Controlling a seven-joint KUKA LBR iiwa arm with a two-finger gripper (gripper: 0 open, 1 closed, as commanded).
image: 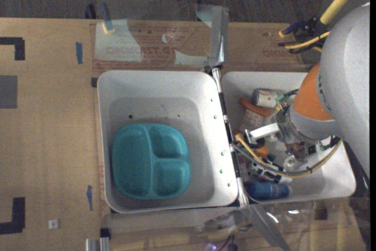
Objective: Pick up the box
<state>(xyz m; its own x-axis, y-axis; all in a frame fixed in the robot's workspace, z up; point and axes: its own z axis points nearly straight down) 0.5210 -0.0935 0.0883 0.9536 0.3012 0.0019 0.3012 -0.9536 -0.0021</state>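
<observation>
Grey arm crowds the right bin, gripper low among packed clutter; finger state I cannot tell. It could easily grab the blue bottle instead of the box.

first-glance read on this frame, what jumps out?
The teal divided plate lying flat in the left bin stands out most. Next is the grey arm with its orange band, reaching from the right down over the right bin. There the wrist and looping cables hang above a jumble of small items, including a blue bottle-like thing near the front wall.
</observation>
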